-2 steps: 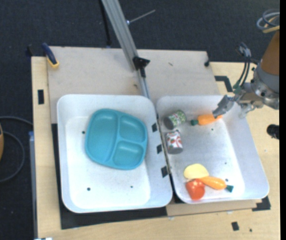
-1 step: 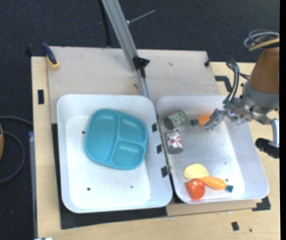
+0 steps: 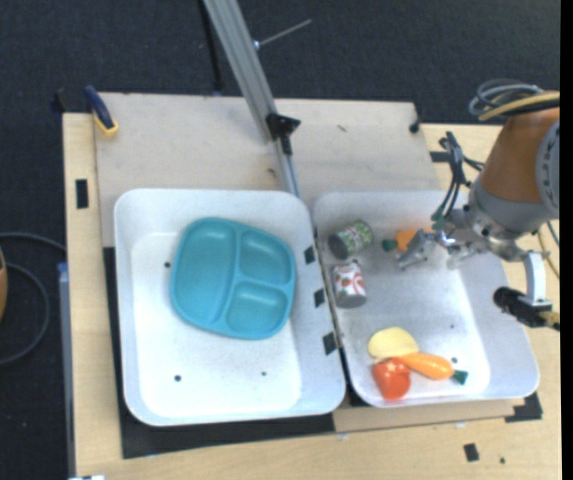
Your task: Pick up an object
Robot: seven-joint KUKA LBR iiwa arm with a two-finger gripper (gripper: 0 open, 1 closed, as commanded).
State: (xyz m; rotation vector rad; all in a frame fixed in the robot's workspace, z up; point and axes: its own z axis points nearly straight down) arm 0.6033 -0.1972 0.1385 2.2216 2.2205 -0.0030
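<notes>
My gripper (image 3: 418, 249) hangs over the upper middle of the right bin (image 3: 496, 358), reaching in from the right under the orange-banded wrist. A small orange object (image 3: 404, 238) lies right at its tip, touching or nearly touching it. Left of that, a green and grey can (image 3: 352, 237) lies on its side, and a small red and white can (image 3: 349, 284) rests below it. At the bin's front sit a yellow lemon-like piece (image 3: 393, 342), a red tomato (image 3: 391, 379) and an orange carrot (image 3: 429, 366).
The left bin (image 3: 146, 378) holds a teal divided plate (image 3: 234, 277). A slanted metal pole (image 3: 249, 68) comes down to the ridge between the bins. Cables and a black fitting (image 3: 522, 306) hang by the right bin's right wall.
</notes>
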